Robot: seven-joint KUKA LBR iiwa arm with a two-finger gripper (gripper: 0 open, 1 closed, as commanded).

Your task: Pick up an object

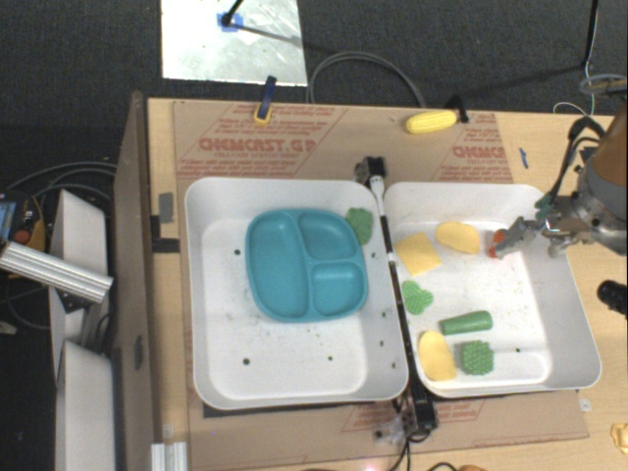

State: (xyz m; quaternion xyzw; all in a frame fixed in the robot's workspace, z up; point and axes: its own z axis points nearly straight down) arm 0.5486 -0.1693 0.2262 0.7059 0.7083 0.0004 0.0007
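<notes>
In the right bin: my two-finger claw [502, 239] hangs over the upper right part of the shallow white right bin [579, 356], reaching in from the right edge, red-tipped and pointing left

Claw state: I cannot tell whether my tips are spread or pressed together; nothing shows between them, so I judge I hold nothing

Nearest piece: the rounded yellow oval lump [457, 235] lies just beside my tips, to their left, long axis running roughly left to right and so almost in line with my reach

Next along: the flat pale yellow square slab [419, 253] sits a little further left and slightly lower, near the wall between the bins

Lower pieces: the small green leafy piece [416, 297], the dark green cylinder [465, 323] lying on its side, the yellow egg-shaped piece [437, 354] and the green knobbly round piece [477, 357] are all well apart from me, towards the near edge

Left bin: the teal plastic divided plate [306, 264] fills the middle of the shallow white left bin [221, 356], with a green lump [360, 224] touching its upper right rim

The turning relation: the oval lump is leftward and a touch higher in view than my tips, so my guess is a short move left and then down, closing across its narrow width

Risk: it looks smooth and rounded and may squirt out sideways
</notes>
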